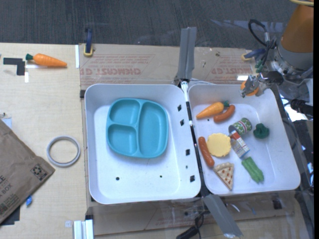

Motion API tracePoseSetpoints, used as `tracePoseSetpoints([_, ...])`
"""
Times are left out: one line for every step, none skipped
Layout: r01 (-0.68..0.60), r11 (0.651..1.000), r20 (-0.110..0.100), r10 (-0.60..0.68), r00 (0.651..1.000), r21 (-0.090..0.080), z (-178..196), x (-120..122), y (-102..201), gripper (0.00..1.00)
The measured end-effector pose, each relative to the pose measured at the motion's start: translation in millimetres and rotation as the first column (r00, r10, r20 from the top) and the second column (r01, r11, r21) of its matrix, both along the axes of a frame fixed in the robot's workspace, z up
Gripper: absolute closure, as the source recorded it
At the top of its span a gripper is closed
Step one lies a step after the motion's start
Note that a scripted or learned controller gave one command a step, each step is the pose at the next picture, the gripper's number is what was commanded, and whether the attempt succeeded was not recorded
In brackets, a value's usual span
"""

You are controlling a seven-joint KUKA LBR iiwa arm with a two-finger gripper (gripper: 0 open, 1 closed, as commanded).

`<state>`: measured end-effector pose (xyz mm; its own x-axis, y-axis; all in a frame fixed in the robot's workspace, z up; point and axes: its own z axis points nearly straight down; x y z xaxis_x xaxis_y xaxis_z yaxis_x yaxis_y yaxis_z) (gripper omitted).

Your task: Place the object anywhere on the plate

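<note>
- Two bins, and our gripper (250,86) hangs at the right bin's (284,133) far corner; can't tell its fingers' state.
- Plate (138,128) lies far left; toy food, like the carrot (210,109), sits below-left.

A pale wood desk (40,98) fills the left of the frame, with brown cardboard (134,66) laid across its middle. Dark grey carpeted floor (124,11) spans the top. Light is even, without hard shadows.
</note>
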<state>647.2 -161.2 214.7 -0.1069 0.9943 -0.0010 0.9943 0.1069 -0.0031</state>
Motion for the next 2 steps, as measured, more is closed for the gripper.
tracePoseSetpoints([-0.036, 0.999, -0.001, 0.036, 0.999, 0.000, -12.5, 11.8, 98.3, 1.00])
tracePoseSetpoints([-0.272, 0.962, -0.001, 0.272, 0.962, 0.002, -25.2, -23.2, 178.1, 1.00])
